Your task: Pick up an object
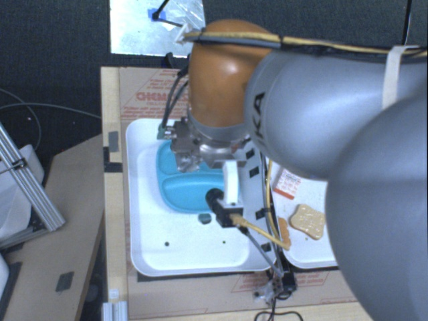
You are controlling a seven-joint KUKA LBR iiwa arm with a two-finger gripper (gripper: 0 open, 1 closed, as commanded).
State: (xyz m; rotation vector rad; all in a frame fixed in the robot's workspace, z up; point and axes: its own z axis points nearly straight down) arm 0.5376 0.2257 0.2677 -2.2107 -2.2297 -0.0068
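Tool (pixel 194 158) down low in the left bin (pixel 144 246), tucked under the orange band (pixel 221 72) and the big grey arm (pixel 348 132), and from this angle I cannot tell how it is set or whether it has hold of anything. Around it, the counter (pixel 114 199) is pale wood with a sheet of printed cardboard (pixel 150 89) under the bins, dark floor beyond, a shiny foil-like sheet (pixel 157 19) at the top, and an aluminium frame (pixel 30 192) off to the left. Now the object: a blue dish-shaped piece (pixel 184 192) sits in the left bin directly beneath the tool, its upper part hidden by the wrist, so contact is hard to judge. Just beside its lower edge lies a small blue scrap (pixel 204 217). Over in the right bin (pixel 311 259), a tan cracker-like piece (pixel 307 221) rests near a white card with red print (pixel 287 182), well apart from the tool.
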